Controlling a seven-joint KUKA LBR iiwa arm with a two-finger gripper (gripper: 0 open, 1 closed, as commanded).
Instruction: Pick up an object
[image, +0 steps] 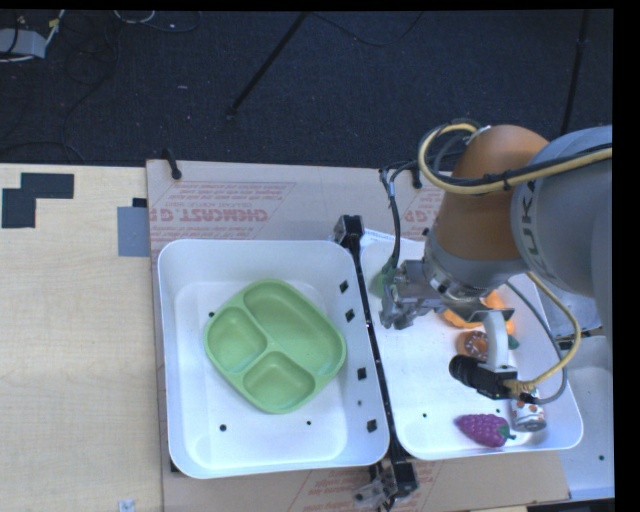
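My gripper hangs low over the left part of the right bin, close to the divider between the bins. A purple bunch of grapes lies at the bin's front right, with a small silver can beside it. An orange piece lies just right of the gripper, partly hidden by the wrist. A small brown-orange thing lies a little nearer the front. A greenish patch shows by the bin's left wall behind the gripper. I see nothing between the gripper's tips.
The left bin holds a light green divided plate lying flat in its middle. The grey arm with its orange band covers the back of the right bin. Cardboard lies under both bins.
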